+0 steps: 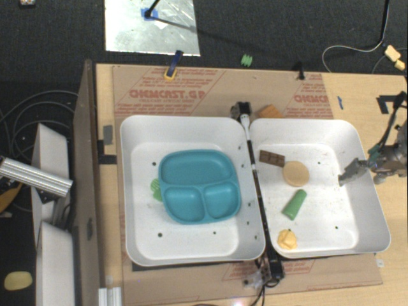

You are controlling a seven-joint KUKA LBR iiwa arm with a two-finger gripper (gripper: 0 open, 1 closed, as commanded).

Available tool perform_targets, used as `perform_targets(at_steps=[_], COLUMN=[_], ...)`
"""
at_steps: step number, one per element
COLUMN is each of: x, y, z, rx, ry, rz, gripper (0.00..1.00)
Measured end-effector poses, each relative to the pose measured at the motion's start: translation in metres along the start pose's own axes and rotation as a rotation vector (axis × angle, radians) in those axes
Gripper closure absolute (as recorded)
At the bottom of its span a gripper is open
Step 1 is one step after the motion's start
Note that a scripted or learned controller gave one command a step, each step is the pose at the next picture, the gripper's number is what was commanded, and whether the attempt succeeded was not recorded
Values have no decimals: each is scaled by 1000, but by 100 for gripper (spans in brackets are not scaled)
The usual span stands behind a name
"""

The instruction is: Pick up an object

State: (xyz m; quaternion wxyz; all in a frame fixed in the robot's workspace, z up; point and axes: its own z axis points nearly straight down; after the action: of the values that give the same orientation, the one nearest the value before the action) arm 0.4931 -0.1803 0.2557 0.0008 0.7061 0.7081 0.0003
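The right bin (pixel 366 234) holds several small objects. A brown rectangular block (pixel 272 159) lies near its back left, and a tan round disc (pixel 296 173) sits just right of that block. Below the disc is a green cylinder (pixel 294 204), lying at a slant. A small yellow lump (pixel 287 239) rests at the front left corner. My gripper (pixel 349 171) hangs over the bin's right side, apart from all of them and right of the disc. Nothing shows in its grasp.
The left bin (pixel 140 234) carries a teal divided plate (pixel 199 185), with a bit of a green item (pixel 155 186) poking out at the plate's left edge. An orange piece (pixel 269 111) lies on the bench behind the bins. Cables run at the far right.
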Motion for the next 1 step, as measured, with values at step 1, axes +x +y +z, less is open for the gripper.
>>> perform_targets(at_steps=[1], x=[39], y=[-9], z=[111], rx=[11], ry=[6], rz=[-3], gripper=[0])
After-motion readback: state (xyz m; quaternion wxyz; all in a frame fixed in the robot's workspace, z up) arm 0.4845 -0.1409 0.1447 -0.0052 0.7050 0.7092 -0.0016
